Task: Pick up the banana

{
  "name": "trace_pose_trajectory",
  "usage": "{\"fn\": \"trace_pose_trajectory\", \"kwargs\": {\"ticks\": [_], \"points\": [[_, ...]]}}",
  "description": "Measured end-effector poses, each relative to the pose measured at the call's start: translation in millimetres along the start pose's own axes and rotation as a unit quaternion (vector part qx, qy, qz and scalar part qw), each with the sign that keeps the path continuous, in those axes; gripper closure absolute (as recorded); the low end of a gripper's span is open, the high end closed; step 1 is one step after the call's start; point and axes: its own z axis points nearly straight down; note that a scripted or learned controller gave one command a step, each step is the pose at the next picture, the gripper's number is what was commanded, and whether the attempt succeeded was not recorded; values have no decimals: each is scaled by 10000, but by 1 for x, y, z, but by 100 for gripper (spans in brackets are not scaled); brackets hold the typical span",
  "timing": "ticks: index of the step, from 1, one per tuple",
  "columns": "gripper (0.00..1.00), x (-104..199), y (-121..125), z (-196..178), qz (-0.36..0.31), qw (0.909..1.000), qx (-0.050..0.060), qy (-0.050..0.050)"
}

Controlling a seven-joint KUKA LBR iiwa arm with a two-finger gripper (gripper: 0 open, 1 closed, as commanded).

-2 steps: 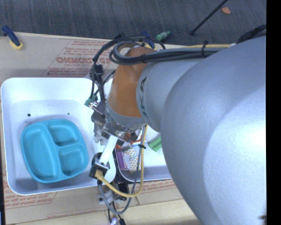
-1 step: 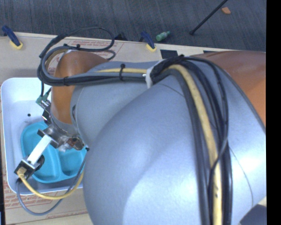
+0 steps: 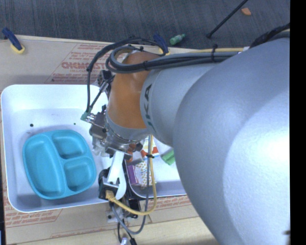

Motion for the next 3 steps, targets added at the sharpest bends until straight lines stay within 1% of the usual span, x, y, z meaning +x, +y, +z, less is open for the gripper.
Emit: {"fn": "trace_pose_trajectory", "kwargs": {"ticks": [1, 2, 3], "points": [[100, -44, 17, -25, -1003, 9950, -18, 4], [100, 12, -11, 18, -1472, 9891, -4, -1], [100, 13, -11, 8, -1498, 9887, 10, -6]]}}
